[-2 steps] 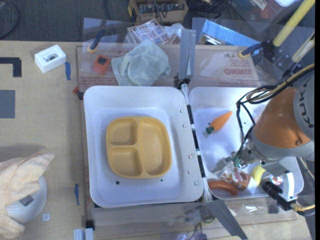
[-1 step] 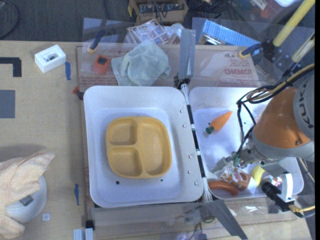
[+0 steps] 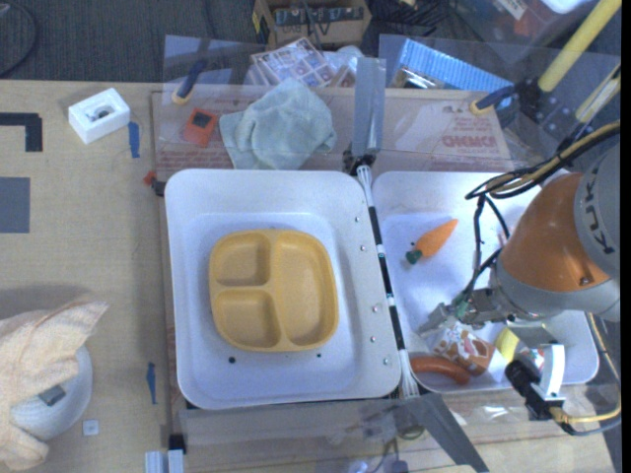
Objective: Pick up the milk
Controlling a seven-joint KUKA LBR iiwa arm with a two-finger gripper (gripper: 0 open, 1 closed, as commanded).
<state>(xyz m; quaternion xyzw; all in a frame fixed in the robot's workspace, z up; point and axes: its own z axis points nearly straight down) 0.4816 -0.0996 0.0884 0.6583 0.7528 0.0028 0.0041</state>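
The big grey and orange arm point(image 3: 557, 254) covers much of the right bin point(image 3: 396, 203), the one to the right of the yellow plate point(image 3: 274, 289). Its pincer point(image 3: 446, 315) sits low in that bin, to the right of the plate. It is dark and blurry, so I cannot tell if it is apart or together.

Just below the pincer lies a small white and red thing point(image 3: 465, 347). It may be the milk, but it is partly hidden and hard to make out. An orange sausage point(image 3: 439, 367) lies beside it, nearer the plate. A carrot point(image 3: 434, 239) lies higher up, right of the plate's top edge.

The plate sits in the middle of the left bin point(image 3: 187, 264). Both bins rest on a pale wood counter point(image 3: 79, 225). Far above the plate lies a green cloth point(image 3: 281, 121). Far left of the plate sits a small white box point(image 3: 99, 114), and a tan cloth point(image 3: 44, 348) is cut off at the edge.
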